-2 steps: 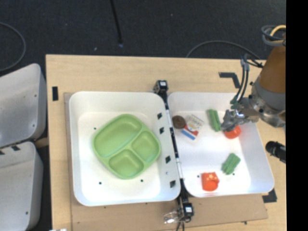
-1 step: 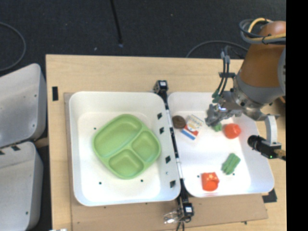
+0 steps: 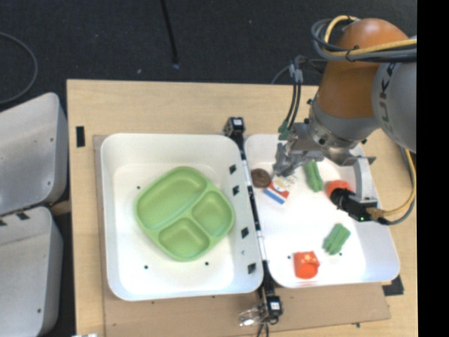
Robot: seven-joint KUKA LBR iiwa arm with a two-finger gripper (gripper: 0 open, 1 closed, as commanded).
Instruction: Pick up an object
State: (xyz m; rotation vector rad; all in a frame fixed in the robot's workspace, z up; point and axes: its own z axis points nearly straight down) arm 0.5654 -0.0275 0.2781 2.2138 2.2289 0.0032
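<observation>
My gripper (image 3: 285, 164) hangs low over the far left part of the right bin (image 3: 372, 258). Just below it lies a small white packet (image 3: 278, 191) with red and blue marks. A brown round piece (image 3: 261, 178) sits to the gripper's left, against the bin's left wall. Right of the gripper lie a green oblong piece (image 3: 313, 176) and a red-orange piece (image 3: 337, 187). Nearer the front of the same bin are a green ridged piece (image 3: 336, 238) and a red block (image 3: 306, 264). Nothing shows as held.
The left bin (image 3: 119, 258) holds a green divided plate (image 3: 184, 213). A raised divider with black clips (image 3: 249, 216) runs between the two bins. The arm's grey and orange body (image 3: 351, 83) and its cables (image 3: 393, 213) hang over the right bin's far side.
</observation>
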